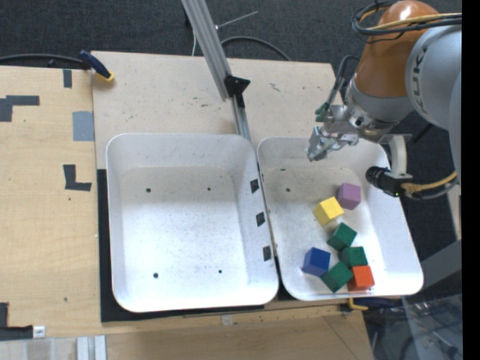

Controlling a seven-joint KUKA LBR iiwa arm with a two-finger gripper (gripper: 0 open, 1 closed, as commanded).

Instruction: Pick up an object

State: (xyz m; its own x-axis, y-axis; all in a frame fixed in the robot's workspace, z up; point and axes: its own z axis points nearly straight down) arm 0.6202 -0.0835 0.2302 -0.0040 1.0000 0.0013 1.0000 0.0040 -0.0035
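Approach step, by judgement. Claw [321, 150] poised above far end of right bin [289, 167]; grip state impossible to tell, nothing seen held. Blocks clustered nearer: yellow block [328, 211] and purple block [349, 195] closest to claw. Next: shift toward one, descend, grasp.

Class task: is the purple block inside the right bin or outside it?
Inside. The purple block rests on the right bin's floor, beside the yellow block.

No lettering, label or number can be read anywhere; dark marks on the arm's grey casing [439, 58] (possibly letters) are too small to read.
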